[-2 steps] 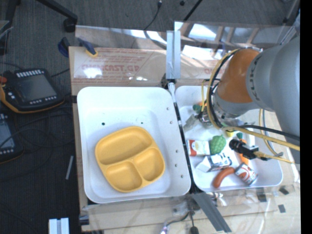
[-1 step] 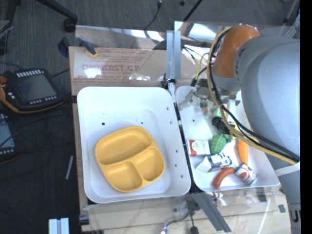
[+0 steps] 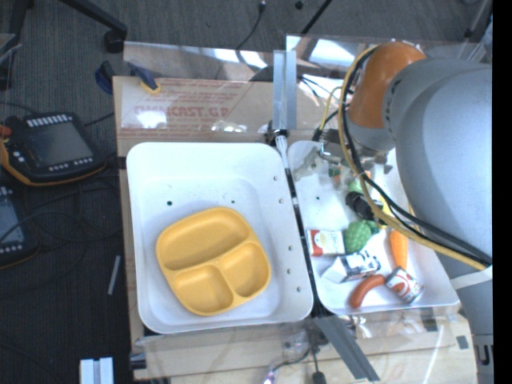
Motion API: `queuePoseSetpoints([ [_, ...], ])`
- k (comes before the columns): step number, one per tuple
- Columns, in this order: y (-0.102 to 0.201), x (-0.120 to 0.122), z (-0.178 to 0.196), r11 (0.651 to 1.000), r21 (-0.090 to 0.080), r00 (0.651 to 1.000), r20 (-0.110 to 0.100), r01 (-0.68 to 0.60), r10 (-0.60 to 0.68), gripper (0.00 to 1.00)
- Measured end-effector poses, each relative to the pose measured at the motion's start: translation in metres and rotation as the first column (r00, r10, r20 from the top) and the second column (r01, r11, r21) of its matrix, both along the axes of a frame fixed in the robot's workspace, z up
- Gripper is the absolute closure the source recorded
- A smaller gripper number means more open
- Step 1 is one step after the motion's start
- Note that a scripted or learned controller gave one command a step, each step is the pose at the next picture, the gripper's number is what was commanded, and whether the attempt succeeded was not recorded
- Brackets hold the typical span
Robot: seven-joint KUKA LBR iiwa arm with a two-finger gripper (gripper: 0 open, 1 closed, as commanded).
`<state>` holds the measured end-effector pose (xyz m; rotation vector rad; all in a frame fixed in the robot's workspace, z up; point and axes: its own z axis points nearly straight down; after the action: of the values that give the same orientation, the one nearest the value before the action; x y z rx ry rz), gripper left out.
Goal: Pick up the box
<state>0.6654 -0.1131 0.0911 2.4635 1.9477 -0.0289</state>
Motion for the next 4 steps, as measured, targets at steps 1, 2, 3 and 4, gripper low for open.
queuePoseSetpoints([
  [1,-0.0024,0.0,-0.0001,1.0,0.004,1.0,0.001,0.017,-0.017,0.0],
  [2,-0.0014,0.0002,-0.0001,0.999,0.003,0.999,-0.002,0.046,-0.046,0.0],
  [3,-0.0026,-0.0033,0.0,0.998,0.004,0.998,0.01,0.061,-0.061,0.0],
  [4,-0.0038,0.0006,-0.0001,0.995,0.008,0.995,-0.006,0.099,-0.099,0.0],
])
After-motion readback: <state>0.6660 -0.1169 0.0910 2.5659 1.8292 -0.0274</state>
